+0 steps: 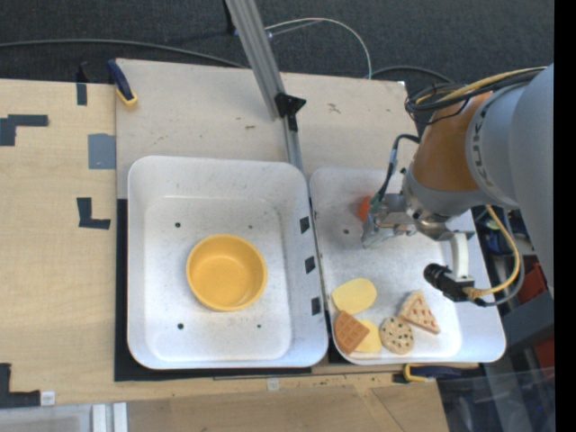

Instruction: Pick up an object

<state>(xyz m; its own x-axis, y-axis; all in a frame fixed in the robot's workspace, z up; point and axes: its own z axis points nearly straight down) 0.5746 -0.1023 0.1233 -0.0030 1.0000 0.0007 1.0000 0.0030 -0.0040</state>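
Far left: left bin [144, 196] with a yellow bowl [226, 271] about mid-floor, well apart from the action, so probably not the target here. Moving right: right bin [342, 187], with a cluster along the near edge, namely yellow oval [354, 294], waffle [351, 332], cookie [396, 335] and pizza slice [420, 313], all packed close or touching. Up from those, a small orange thing [364, 208] alone on the bin floor, just beside the gripper [378, 230] on its left side. Looks like the pick in hand. Can't tell the gripper's opening from this angle, and nothing visibly held. To do it well, just guessing: nudge left to centre over the orange thing before closing, go straight down close to the floor, squeeze gently, then lift slow and check for something actually caught. Also worth steering clear of the wall between the bins.
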